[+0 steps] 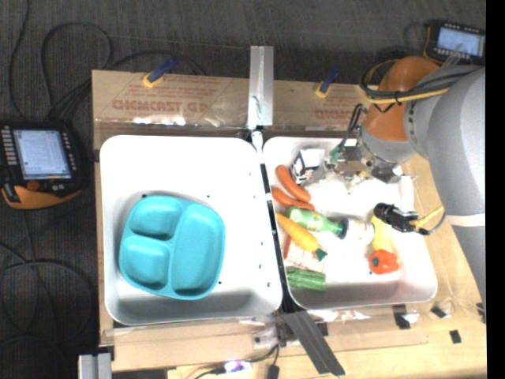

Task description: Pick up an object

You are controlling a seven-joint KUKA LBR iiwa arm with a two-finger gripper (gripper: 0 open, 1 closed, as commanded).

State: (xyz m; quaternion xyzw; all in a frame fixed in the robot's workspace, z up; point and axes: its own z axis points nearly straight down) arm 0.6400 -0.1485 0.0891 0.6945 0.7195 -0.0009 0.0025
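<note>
Toys of food lay in the white bin (355, 294) beneath the jaws. Whether the jaws were open or closed could not be told; they hung low over the bin's far end. Nearest them, on the side away from the arm, lay an orange sausage (292, 186). Farther from the jaws, toward the camera, lay a green bottle (316, 222) with a carrot (300, 233) against it, and a green vegetable (306, 279) by the near wall. On the arm's side, a yellow banana (381, 239) touched a red pepper (383, 261). The neighbouring bin (158, 152), well apart from the jaws, held a teal divided plate (172, 247).
</note>
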